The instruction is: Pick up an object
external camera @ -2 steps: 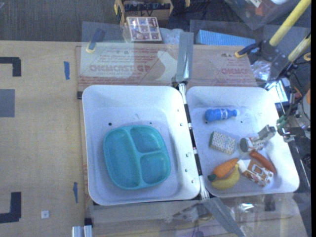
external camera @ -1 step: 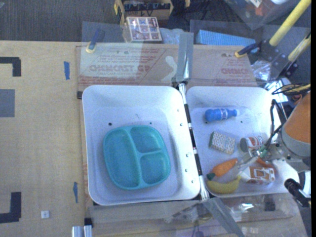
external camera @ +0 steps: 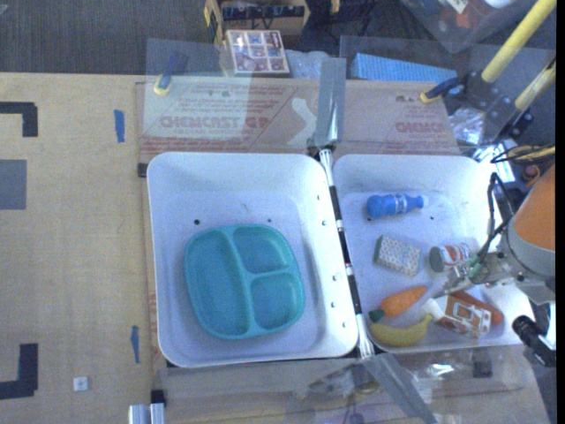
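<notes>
The right bin (external camera: pixel 357 173) holds several small objects. A blue bottle (external camera: pixel 395 205) lies on its side near the back. A speckled tan block (external camera: pixel 397 254) sits in the middle, with a small can (external camera: pixel 448 256) to its right. At the front lie an orange carrot (external camera: pixel 403 301), a yellow banana (external camera: pixel 400 331) and an orange-and-white carton (external camera: pixel 466 314). My gripper (external camera: pixel 464 276) reaches in from the right, low over the bin, between the can and the carton. Its tip is small and cluttered by cables.
The left bin (external camera: pixel 168 179) holds a teal divided plate (external camera: pixel 244 279). Cardboard sheets and a small box (external camera: pixel 256 49) lie behind the bins. The arm's orange band (external camera: pixel 540 217) hangs over the right bin's right edge. A yellow-handled tool (external camera: pixel 521 34) stands at the back right.
</notes>
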You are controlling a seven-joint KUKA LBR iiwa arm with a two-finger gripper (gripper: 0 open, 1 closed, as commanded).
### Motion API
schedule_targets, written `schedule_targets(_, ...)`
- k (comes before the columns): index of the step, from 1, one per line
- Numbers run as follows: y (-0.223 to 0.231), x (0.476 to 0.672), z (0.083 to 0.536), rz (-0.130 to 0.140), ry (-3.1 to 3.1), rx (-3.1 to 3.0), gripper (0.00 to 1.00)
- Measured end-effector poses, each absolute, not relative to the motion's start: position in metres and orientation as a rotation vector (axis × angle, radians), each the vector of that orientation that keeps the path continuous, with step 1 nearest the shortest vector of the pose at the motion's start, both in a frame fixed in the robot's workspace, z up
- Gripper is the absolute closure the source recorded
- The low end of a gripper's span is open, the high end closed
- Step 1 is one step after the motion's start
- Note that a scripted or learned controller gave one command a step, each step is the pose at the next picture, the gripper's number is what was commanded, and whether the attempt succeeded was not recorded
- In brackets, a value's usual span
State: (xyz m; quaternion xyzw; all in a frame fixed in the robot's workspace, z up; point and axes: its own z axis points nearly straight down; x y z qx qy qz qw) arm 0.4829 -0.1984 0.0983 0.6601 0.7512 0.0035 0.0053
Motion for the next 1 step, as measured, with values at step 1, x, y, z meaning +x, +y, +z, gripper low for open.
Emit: schedule_targets(1, -0.1622, 0.4975, 0.1849, 0.000, 2.316, 2.121, 1.00)
